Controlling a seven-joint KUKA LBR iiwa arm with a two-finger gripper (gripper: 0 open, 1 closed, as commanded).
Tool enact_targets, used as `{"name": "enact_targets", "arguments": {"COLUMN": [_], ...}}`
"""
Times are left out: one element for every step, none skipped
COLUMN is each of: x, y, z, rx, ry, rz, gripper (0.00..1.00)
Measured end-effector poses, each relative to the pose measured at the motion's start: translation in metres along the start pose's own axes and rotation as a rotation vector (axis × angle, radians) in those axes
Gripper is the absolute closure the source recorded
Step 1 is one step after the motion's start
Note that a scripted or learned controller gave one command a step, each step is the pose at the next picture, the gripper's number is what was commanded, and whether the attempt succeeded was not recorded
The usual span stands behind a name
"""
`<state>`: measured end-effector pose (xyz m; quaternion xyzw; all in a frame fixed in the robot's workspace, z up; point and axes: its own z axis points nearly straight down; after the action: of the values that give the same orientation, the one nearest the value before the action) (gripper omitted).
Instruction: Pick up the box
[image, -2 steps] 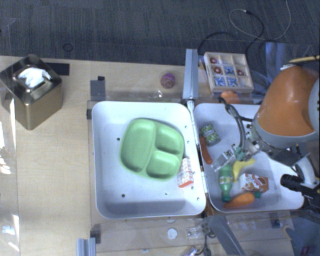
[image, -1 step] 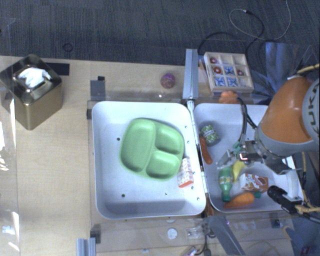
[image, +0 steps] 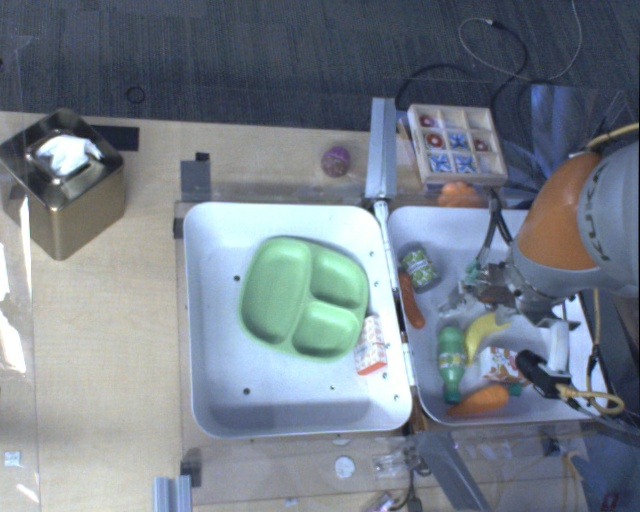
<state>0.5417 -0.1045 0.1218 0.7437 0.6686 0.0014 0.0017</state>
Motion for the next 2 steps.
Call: {"name": "enact_targets", "arguments": {"x": [0.0279, 0.0279], "y": [0.0696, 0.0696], "z": [0.0334, 0.0334], "rx": [0.0, 0.0], "ry": [-0.001, -0.001], "rz": [-0.042, -0.041], "gripper": [0.0, 0.0]}}
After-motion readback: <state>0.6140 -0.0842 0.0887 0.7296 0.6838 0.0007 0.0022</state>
